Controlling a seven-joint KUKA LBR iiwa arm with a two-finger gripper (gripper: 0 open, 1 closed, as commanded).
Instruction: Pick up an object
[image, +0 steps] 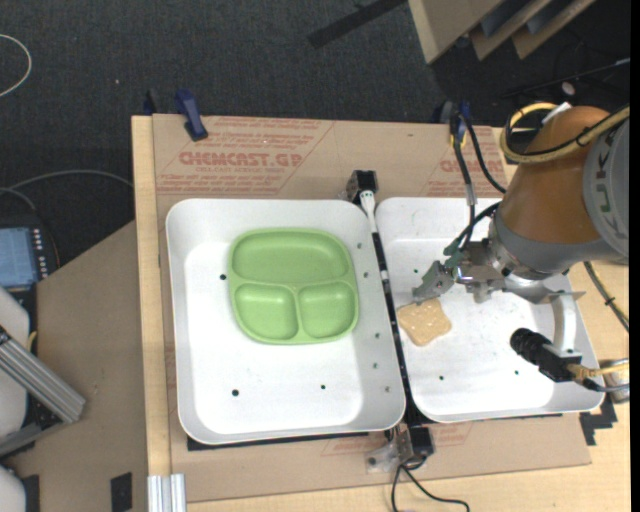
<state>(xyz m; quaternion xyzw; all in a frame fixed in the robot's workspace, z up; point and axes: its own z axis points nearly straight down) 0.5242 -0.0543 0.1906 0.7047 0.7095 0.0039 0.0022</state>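
A tan, toast-like slice (425, 323) lies flat in the right bin (480, 395), close to its left wall. My gripper (432, 285) hangs just above the slice's upper edge, reaching in from the right under the grey and orange wrist (555, 190). I cannot make out whether it touches the slice. A green divided plate (294, 285) rests in the left bin (200, 380), well away from the gripper.
The two white bins sit side by side on a cardboard-covered bench (250, 150), joined by a raised black-edged seam (385, 290). Blue clamps (190, 115) hold the board at its back edge. The arm's body covers the right bin's upper right part.
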